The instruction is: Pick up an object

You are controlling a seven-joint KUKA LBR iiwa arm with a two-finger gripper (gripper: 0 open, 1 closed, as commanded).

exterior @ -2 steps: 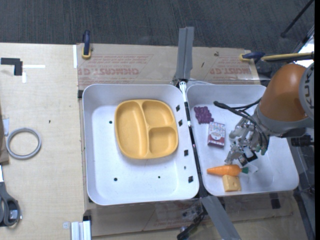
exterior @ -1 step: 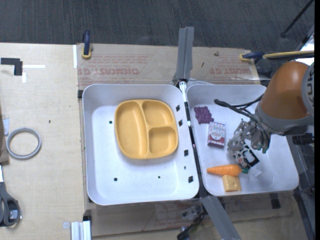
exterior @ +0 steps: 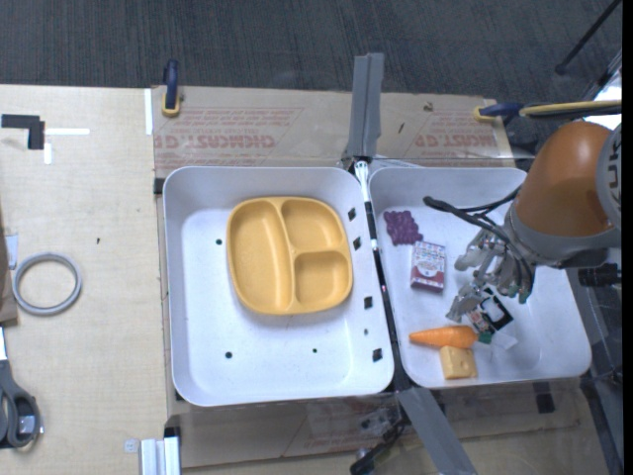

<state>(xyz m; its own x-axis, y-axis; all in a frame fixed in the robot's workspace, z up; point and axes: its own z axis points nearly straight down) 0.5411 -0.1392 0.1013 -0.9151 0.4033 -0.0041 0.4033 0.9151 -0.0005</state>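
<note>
**Orange carrot sits just under the gripper**

You have the gripper [exterior: 482, 300] low in the right bin [exterior: 554, 349], directly above the carrot [exterior: 442, 336] — whether its fingers are open or closed you cannot tell. Near the carrot lie a yellow block [exterior: 458, 362], a small carton [exterior: 428, 265] and purple grapes [exterior: 402, 227]. Your left bin [exterior: 193, 354] holds a yellow divided plate [exterior: 290, 254].
</note>
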